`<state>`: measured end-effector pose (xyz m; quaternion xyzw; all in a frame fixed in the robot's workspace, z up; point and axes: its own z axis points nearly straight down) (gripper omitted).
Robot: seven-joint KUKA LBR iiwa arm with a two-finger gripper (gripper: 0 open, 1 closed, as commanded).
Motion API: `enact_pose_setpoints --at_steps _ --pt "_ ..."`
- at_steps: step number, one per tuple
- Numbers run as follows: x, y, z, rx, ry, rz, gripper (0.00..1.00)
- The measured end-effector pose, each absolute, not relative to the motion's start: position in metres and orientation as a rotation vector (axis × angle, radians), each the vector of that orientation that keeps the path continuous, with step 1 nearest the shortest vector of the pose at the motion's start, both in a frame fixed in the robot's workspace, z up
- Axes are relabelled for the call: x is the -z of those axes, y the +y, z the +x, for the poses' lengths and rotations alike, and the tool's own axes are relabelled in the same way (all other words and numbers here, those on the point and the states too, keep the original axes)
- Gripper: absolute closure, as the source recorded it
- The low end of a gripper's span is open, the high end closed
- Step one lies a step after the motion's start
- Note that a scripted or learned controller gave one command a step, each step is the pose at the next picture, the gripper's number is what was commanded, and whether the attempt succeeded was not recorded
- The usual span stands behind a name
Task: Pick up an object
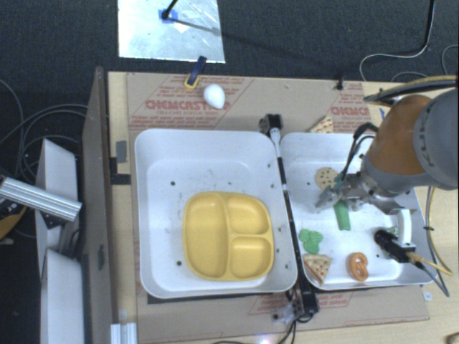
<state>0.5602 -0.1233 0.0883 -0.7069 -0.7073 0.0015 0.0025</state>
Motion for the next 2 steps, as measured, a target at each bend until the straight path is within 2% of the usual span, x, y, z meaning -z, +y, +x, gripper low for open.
enact_pose_setpoints --at_steps 1,2 --pt "-0.1031 -0.1237 0.5627 0.003 -2.225 -2.222 1.00" --pt "-0.1026 -0.1235 0.5625 0.003 -2.224 -2.221 0.00"
